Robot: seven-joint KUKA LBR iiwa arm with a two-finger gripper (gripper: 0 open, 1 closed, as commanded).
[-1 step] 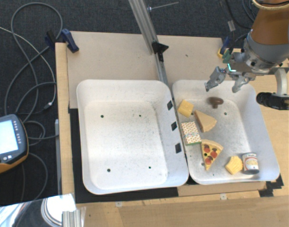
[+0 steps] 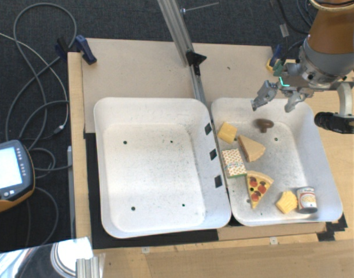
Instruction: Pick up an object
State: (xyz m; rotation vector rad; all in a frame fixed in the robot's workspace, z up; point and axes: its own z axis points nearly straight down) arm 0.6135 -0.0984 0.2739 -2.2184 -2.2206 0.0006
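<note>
Knob [image 2: 264, 123] below jaws [image 2: 277, 99] (open, apart).

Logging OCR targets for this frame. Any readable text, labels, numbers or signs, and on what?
No text can be read anywhere in this view.
Small round can with a red-and-white label, right bin: print on the label too small and blurred to read.
Square patterned green-bordered card, right bin: marks on it look like a pattern, not letters.
Grey handheld pendant with a bright screen, left edge: screen washed out white.
</note>
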